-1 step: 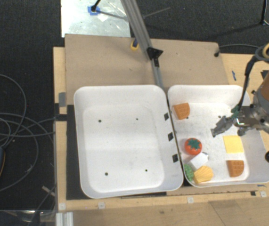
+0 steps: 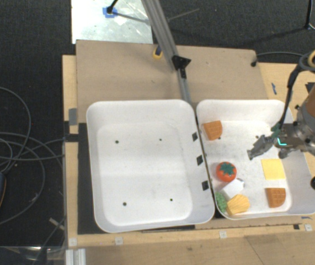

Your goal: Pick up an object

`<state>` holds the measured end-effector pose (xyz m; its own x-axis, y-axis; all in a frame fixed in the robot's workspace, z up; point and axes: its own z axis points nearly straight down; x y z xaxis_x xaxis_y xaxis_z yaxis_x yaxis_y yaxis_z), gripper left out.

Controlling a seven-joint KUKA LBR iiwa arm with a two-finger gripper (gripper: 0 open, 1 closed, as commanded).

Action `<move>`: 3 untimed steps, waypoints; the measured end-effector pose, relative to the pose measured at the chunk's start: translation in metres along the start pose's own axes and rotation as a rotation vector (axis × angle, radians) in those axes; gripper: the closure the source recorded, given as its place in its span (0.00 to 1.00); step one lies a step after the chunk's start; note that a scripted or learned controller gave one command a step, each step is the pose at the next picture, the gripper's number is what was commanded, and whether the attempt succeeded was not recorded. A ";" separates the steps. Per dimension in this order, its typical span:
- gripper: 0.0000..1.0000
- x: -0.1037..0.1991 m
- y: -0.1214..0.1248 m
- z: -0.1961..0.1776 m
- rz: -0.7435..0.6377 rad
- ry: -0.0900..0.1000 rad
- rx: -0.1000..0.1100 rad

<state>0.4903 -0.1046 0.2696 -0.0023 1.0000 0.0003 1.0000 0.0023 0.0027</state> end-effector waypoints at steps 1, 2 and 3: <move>0.00 0.000 0.010 0.052 0.001 0.001 0.006; 0.00 -0.003 0.013 0.114 0.002 0.001 0.008; 0.00 0.004 0.017 0.174 0.001 0.002 0.007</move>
<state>0.5078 -0.1010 0.0959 -0.0017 1.0000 0.0021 1.0000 0.0017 -0.0043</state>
